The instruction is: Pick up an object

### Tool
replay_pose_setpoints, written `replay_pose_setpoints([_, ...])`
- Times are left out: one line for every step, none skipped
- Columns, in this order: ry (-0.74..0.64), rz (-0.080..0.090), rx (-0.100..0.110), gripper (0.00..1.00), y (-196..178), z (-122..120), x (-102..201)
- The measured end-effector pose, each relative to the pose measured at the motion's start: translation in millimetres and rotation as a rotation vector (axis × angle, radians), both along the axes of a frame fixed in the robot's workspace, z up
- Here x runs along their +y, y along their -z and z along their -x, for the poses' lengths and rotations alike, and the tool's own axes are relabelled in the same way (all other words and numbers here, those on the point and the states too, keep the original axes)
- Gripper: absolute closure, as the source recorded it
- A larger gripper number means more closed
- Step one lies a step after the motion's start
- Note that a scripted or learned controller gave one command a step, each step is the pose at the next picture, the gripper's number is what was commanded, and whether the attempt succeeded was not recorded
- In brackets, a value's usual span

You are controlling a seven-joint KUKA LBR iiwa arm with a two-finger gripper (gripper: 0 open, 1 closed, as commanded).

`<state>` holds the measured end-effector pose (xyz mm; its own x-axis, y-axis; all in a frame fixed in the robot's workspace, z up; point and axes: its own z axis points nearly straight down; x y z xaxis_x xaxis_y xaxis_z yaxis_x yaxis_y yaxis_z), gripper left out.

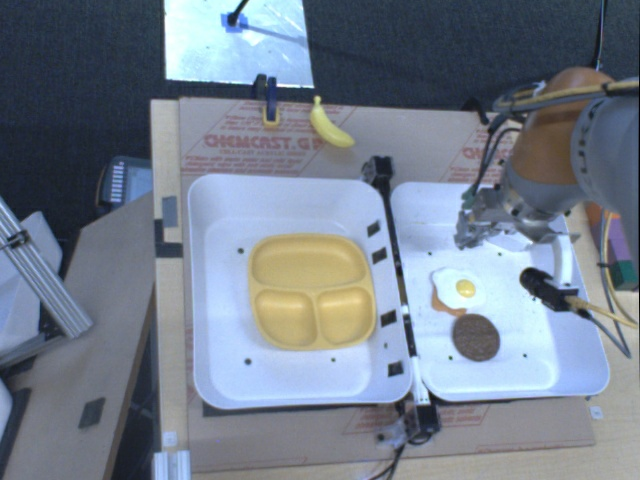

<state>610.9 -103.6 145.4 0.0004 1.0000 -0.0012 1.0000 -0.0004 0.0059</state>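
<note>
The gripper (470, 230) hangs over the right bin (500, 368) (fingers' state: cannot tell). The egg (455, 290) lies just below it, touching the patty (476, 337).

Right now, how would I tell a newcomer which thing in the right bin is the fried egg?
Find the right bin, the one under the arm. Near its middle lies the fried egg, flat and white with a yellow yolk. The brown round patty just below it is dark and plain.
</note>
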Motion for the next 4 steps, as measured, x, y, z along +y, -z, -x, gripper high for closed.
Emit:
replay_pose_setpoints([-0.005, 0.000, -0.003, 1.00, -64.0, -6.1, 2.8])
replay_pose_setpoints([-0.005, 0.000, 0.000, 1.00, -107.9, -8.1, 4.2])
replay_pose_setpoints([-0.010, -0.003, 0.003, 1.00, -102.1, -16.4, 63.8])
replay_pose_setpoints([-0.011, -0.003, 0.006, 1.00, -96.4, -4.9, 122.5])
